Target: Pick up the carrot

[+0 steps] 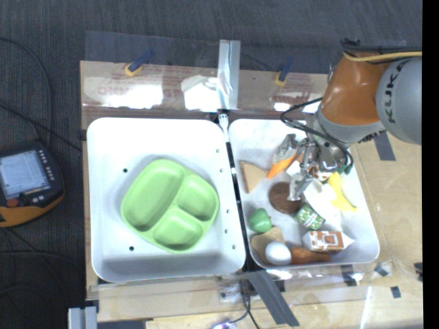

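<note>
The carrot (279, 167) is a small orange piece lying tilted in the upper middle of the right bin (236, 184), between a tan wedge (252, 177) and the gripper. My gripper (300, 162) hangs low over the bin, right beside the carrot's right end and above a brown round disc (280, 198). Its metal parts overlap the carrot's tip, and I cannot make out whether the carrot is touched or held. The orange wrist band (353, 91) rises behind it at the upper right.
The right bin also holds a green pepper (259, 219), white egg (278, 253), brown loaf (309, 256), small carton (326, 240), green can (310, 218) and yellow banana (341, 190). A green divided plate (171, 203) lies in the left bin (103, 184).
</note>
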`<state>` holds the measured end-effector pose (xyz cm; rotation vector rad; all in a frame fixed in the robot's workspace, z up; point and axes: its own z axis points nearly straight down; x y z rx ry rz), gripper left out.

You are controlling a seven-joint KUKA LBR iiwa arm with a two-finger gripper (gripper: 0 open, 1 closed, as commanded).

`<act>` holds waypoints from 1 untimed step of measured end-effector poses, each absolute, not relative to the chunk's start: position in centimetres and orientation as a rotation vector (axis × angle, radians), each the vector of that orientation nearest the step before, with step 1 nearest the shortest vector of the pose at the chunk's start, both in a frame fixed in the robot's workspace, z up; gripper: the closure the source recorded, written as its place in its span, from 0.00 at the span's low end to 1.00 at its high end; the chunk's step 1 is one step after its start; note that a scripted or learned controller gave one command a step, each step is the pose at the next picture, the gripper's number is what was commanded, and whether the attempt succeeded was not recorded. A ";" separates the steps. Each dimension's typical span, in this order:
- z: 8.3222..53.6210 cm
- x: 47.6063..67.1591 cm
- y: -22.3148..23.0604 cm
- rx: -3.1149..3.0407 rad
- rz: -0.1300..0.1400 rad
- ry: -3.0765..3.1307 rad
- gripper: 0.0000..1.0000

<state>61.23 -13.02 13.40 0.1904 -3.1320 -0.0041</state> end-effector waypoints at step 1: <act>9.4 63.6 -13.0 0.110 0.004 -3.153 0.00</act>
